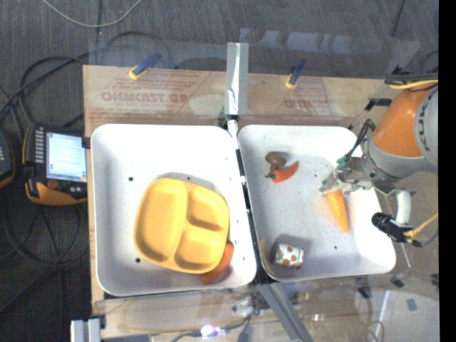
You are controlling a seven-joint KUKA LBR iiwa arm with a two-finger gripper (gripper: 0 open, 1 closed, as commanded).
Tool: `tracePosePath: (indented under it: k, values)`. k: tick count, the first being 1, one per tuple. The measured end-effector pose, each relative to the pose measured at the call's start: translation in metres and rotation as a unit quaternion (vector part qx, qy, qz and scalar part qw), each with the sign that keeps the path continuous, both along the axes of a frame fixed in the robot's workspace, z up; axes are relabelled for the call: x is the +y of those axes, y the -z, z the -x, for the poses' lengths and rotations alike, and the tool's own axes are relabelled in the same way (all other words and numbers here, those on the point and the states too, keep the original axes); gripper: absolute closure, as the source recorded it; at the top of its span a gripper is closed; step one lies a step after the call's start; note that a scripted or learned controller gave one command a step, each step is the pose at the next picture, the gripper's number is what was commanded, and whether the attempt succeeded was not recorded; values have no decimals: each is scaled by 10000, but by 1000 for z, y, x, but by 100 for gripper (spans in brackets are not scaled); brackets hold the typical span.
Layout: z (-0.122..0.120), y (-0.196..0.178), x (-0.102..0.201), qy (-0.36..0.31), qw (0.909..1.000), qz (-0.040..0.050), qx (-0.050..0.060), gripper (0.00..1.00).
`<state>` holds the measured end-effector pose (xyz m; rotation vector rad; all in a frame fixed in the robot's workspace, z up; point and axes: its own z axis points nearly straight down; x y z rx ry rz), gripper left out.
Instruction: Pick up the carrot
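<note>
Worktop (107, 95) seen bearing two white bins. Left bin (114, 162) occupied by yellow divided tray (183, 224). Right bin (313, 255) holds carrot (338, 209) near right wall, pointing down-frame, leafy top touching end effector (344, 177). Finger opening cannot be told; carrot not seen between them. Red pepper (283, 171) and patterned cup (288, 254) well apart from carrot.
</note>
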<state>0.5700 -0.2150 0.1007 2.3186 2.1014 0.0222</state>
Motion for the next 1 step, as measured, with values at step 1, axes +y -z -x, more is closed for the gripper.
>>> tracePosePath:
  k: [1]
  values:
    - [50, -84, 38, -1815, 9833, 17, 96, 100]
